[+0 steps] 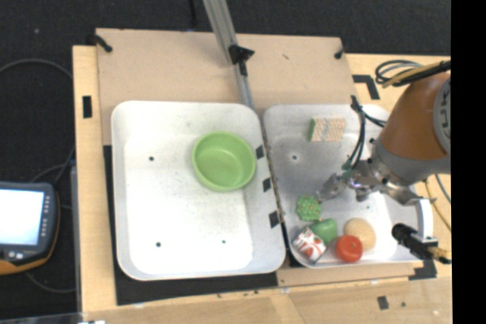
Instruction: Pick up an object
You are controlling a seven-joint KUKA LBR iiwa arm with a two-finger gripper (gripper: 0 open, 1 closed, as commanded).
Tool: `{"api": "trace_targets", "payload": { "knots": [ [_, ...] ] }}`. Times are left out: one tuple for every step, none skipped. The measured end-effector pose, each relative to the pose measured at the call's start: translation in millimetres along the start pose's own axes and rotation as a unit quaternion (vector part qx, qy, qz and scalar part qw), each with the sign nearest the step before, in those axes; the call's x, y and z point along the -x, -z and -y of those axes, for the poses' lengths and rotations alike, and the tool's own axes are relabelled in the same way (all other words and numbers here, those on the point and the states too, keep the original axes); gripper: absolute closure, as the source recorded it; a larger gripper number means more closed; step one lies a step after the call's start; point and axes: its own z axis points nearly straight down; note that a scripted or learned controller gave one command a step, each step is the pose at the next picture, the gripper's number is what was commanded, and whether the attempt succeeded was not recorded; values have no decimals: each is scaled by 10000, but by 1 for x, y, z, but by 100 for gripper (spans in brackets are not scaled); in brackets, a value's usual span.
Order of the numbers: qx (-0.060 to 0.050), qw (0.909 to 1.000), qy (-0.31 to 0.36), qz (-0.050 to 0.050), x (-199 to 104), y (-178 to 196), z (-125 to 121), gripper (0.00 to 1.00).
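Note:
My gripper (345, 190) hangs over the middle of the right bin (292, 134), open, with nothing between its fingers. Just below and left of it lies a bumpy green piece (308, 207). Along the bin's near edge sit a green pepper-like item (326, 229), a red-and-white can (308, 244), a red tomato (349, 248) and a beige round object (361, 232). A checkered tan block (328, 130) rests near the far wall.
A green bowl (223, 161) stands in the left bin (137, 186), towards its far right part. A slanted metal post (220, 11) rises behind the bins. The arm's orange band (418, 114) overhangs the right bin's right wall.

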Motion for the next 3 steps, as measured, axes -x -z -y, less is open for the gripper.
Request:
{"api": "trace_targets", "payload": {
  "knots": [
    [56,10000,1,-13,0,-37,-3,0],
    [127,9999,-15,-3,1,-22,-7,100],
    [62,10000,24,5,-7,28,-8,100]
  ]
}}
